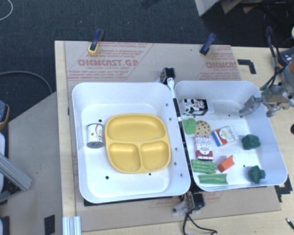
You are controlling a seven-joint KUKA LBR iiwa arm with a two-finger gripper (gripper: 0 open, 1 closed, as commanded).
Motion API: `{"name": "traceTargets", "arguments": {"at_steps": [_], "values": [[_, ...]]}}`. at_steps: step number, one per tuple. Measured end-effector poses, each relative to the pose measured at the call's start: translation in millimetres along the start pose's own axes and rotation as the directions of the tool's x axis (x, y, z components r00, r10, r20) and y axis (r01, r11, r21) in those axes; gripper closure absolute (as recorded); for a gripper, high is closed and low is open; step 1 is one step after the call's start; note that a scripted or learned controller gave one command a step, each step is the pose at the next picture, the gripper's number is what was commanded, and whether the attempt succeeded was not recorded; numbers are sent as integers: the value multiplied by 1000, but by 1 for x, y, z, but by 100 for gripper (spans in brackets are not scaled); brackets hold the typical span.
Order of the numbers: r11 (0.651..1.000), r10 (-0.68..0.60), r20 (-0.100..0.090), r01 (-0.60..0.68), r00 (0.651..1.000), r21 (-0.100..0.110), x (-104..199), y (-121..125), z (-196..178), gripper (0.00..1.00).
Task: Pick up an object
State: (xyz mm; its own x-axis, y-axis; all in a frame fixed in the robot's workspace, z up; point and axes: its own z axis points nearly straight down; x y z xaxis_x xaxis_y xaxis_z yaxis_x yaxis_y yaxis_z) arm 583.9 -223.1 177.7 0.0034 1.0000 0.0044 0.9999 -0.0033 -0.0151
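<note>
Nearest the camera, the right bin (277,146) holds green bean pods (204,167), an orange block (226,163) and two broccoli pieces (256,174). Beside it, the yellow divided plate (137,142) fills the left bin (83,106), a small can (94,135) touching its left edge. Further back lies a black-and-white carton (194,106). The gripper (258,106) hovers at the right bin's far right; fingers spread, nothing between them.

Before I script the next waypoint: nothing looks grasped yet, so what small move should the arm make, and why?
Probably bring the gripper down and toward the bench's front, onto the nearer green broccoli piece. The gripper hangs over the right bin's far right corner with nothing between its fingers, and that piece lies closest with bare floor around it.
</note>
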Motion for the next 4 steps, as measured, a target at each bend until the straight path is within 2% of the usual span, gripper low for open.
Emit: {"name": "traceTargets", "arguments": {"at_steps": [1,3,4], "values": [[1000,-3,4,3,1000,-14,0,3,-8,0],[1000,-7,-6,7,1000,-10,6,7,87,0],[1000,-7,2,7,1000,-14,4,7,74,100]]}}
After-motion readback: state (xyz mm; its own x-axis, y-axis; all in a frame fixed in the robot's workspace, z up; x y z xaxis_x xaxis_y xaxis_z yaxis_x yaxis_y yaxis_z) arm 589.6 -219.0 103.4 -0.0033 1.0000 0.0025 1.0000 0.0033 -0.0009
